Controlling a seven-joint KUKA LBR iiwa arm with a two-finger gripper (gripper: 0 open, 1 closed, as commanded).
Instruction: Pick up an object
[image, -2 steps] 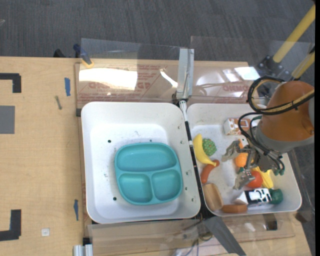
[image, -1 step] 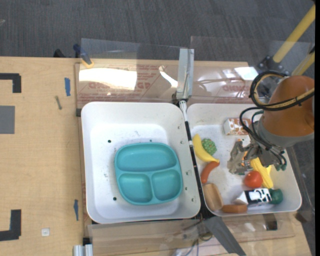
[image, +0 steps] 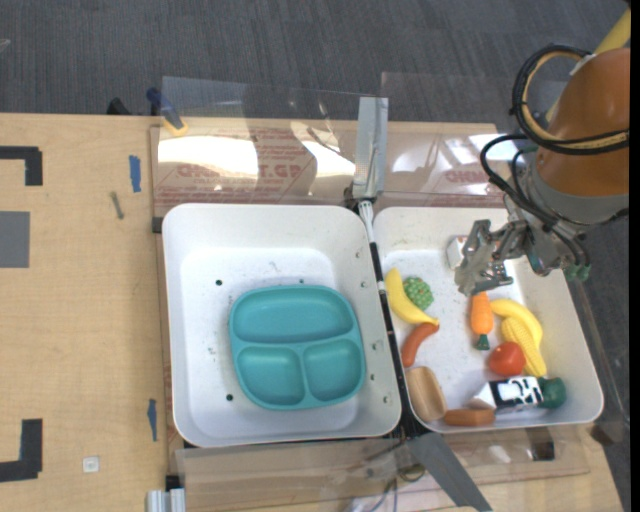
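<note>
Two white bins sit side by side on the desk: the left bin (image: 190, 300) holds one teal divided plate (image: 296, 345). The right bin (image: 585, 370) holds two bananas (image: 405, 300) (image: 525, 330), one carrot (image: 482, 315), one tomato (image: 507, 357), one chili (image: 417, 342), one green piece (image: 418, 293), one bread roll (image: 426, 392), one sausage (image: 468, 417) and one black-labelled item (image: 518, 393). The end effector (image: 483, 262) hangs over the right bin's far half, just above the carrot, with nothing between its fingers; whether they are spread or pressed together cannot be told.

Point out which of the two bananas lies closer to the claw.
The banana on the right side of the right bin, beside the carrot, just below the claw. The other banana lies along the bin's left wall.
</note>
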